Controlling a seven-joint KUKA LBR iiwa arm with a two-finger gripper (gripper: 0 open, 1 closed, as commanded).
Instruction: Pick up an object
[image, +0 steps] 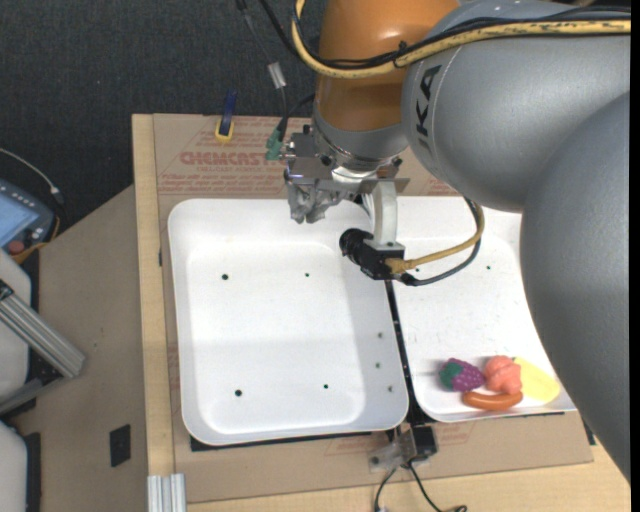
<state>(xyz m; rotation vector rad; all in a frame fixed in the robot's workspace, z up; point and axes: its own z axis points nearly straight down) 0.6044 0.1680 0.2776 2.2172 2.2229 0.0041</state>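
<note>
Several small toy foods lie together in the near corner of the right bin (490, 300): a purple grape bunch (462, 374), a red-orange piece (503, 372), a yellow piece (541, 384) and an orange sausage-shaped piece (492, 400). My gripper (308, 207) hangs over the far edge of the left bin (190, 330), near the divide between the bins. It is well away from the toys, and nothing shows held in it. The grey arm with its orange band covers the far part of the right bin.
A black cable fitting (368, 252) with a yellow hose hangs from the wrist above the wall between the bins. Brown cardboard (200, 160) lies under the bins, with a blue-and-yellow clip (227, 120) at its far edge. Metal rails stand at the left.
</note>
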